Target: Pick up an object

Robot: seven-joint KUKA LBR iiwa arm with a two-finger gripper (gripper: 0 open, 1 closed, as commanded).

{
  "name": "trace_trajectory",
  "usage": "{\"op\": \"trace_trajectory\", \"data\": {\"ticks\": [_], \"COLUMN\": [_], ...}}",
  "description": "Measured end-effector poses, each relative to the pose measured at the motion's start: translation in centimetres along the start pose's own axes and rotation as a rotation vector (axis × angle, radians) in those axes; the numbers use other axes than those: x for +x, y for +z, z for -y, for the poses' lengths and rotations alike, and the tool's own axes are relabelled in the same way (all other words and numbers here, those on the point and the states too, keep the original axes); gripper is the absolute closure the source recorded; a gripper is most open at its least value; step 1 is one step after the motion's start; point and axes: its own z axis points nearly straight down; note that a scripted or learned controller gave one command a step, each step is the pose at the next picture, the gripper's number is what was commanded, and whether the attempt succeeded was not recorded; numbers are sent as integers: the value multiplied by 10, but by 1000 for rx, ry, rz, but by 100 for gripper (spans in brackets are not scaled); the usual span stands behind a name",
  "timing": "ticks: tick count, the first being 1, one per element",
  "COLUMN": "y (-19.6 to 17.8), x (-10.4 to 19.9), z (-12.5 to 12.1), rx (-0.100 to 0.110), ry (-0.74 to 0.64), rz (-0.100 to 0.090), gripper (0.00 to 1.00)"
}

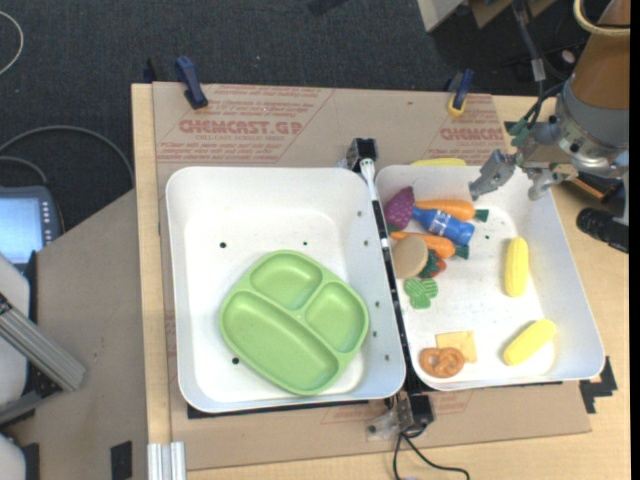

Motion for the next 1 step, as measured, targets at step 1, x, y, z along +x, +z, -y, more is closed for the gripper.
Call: {"op": "trace_trajectory", "data": {"ticks": [1], "y": [110], "x": [-8], "z": [19], "rx": [9], "ry": [2], "rz": [-2], "gripper": [0]}}
